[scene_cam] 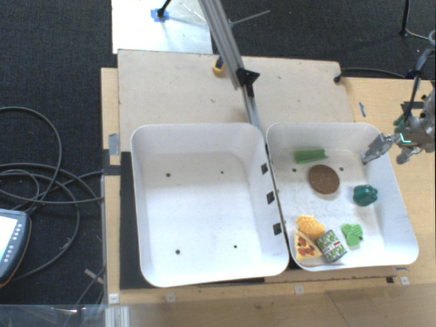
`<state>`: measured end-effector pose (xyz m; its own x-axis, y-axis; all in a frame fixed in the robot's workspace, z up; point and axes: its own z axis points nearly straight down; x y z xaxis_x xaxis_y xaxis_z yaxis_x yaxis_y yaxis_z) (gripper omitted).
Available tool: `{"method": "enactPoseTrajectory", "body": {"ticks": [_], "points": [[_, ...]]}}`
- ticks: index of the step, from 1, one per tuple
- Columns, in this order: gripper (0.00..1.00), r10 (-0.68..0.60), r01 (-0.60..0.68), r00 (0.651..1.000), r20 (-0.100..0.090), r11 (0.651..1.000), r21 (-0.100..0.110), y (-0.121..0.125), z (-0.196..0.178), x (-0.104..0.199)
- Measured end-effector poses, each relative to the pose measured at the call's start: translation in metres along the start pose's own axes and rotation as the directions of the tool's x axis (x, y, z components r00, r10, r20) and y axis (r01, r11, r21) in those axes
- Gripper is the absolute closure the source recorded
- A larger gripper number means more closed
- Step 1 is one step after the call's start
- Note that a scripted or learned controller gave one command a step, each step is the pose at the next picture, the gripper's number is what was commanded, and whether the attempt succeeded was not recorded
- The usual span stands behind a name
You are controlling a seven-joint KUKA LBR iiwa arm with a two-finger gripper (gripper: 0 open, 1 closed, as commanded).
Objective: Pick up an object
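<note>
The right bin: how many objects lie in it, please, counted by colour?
Right bin, by colour:
Green: 4 (green block, teal piece, small green piece, green can)
Brown: 1 (brown disc)
Yellow: 2 (yellow piece, pizza slice)
Total: 7

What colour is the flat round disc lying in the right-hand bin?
Brown. The flat round disc shows best in the camera view, lying near the middle of the right white bin.
</note>
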<state>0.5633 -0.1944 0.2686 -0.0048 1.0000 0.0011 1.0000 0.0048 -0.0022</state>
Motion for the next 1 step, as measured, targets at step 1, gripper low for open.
{"method": "enactPoseTrajectory", "body": {"ticks": [1], "points": [[0.00,-0.001,0.001,1.000,0.001,1.000,-0.004,0.0007,-0.0019,0.0001]]}}
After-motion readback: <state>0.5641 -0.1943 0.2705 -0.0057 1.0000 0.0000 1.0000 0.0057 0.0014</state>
